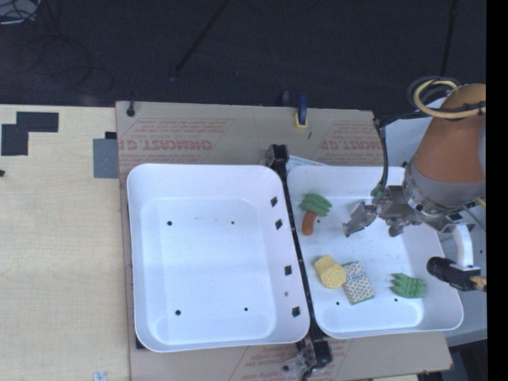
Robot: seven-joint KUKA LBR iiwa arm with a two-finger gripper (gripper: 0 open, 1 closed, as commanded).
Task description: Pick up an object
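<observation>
Currently, findings run from largest item to smallest, each placed relative to the gripper.

1. Bench (63,252) – a pale wood surface bearing a cardboard sheet (206,133) under both bins, apparently laid there as a backing.
2. Left bin (151,252) – well to the gripper's left, white, clipped to its neighbour along the shared rim, presumably to stop the pair drifting apart.
3. Right bin (444,316) – directly beneath the gripper; all loose objects lie on its floor, so any pick must come from here.
4. Arm (448,149) – grey with an orange band, reaching in over the right bin's far side.
5. Gripper (377,217) – low over the bin; whether it is spread or closed I cannot tell, and nothing is seen held.
6. Carrot toy (312,211) – green top, orange root, near the gripper's left; judged the nearest candidate.
7. Yellow block (329,271) – below and left of the gripper, touching the patterned pad (358,282) beside it; that contact could complicate a clean grasp.
8. Green toy (409,286) – below the gripper, apart from the others, lying flat.

The pick is judged not yet made.
</observation>
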